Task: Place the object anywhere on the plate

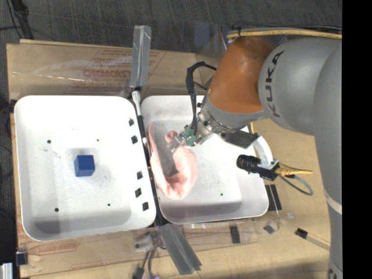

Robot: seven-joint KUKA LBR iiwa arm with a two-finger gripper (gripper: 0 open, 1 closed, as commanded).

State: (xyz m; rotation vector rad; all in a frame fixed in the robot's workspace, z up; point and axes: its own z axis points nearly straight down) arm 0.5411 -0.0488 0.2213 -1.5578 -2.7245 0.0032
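Note:
A small blue cube rests on the floor of the left bin, a little left of its middle. A pink plate lies in the right bin, against its left wall. My gripper hangs low over the plate's upper part, far to the right of the cube. The grey arm with its orange band hides the back of the right bin. I see nothing held in the gripper.
A black cable plug sticks out from the wrist over the right bin's right side. Black clips line the divider between the bins. Cardboard covers the bench around them.

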